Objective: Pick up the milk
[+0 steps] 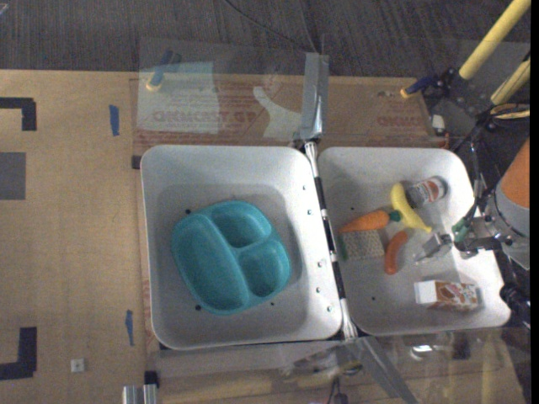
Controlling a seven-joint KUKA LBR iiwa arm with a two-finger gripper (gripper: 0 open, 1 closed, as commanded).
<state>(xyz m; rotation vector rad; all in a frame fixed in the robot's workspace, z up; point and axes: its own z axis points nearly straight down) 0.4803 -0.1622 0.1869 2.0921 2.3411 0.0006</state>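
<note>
The milk (446,293) is a small white and orange carton lying flat near the front right corner of the right bin (370,310). My gripper (433,247) hangs over the right side of that bin, a short way behind the carton and apart from it. It stands open with nothing between its fingers. It is just to the right of an orange sausage-shaped piece (395,252).
Also in the right bin lie a carrot (367,221), a yellow banana (407,206), a small can (427,191) and a speckled block (363,244). The left bin (168,175) holds a teal divided plate (230,256).
</note>
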